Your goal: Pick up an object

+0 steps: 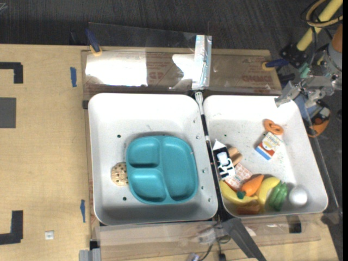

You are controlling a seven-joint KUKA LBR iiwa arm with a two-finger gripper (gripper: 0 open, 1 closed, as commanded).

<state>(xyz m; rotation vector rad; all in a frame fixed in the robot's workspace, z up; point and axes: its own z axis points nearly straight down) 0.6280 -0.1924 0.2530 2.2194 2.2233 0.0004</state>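
Note:
My gripper hangs over the far right corner of the right bin, above and apart from the objects. In that bin lie an orange pretzel, a small white, orange and blue carton, a black-and-white pack, a carrot, a banana, a green pepper and a silvery ball. Most of them are heaped along the near edge.
The left bin holds a teal divided plate with a speckled cookie beside its left edge. A clear plastic sheet stands behind the bins. Cables and yellow hose crowd the far right.

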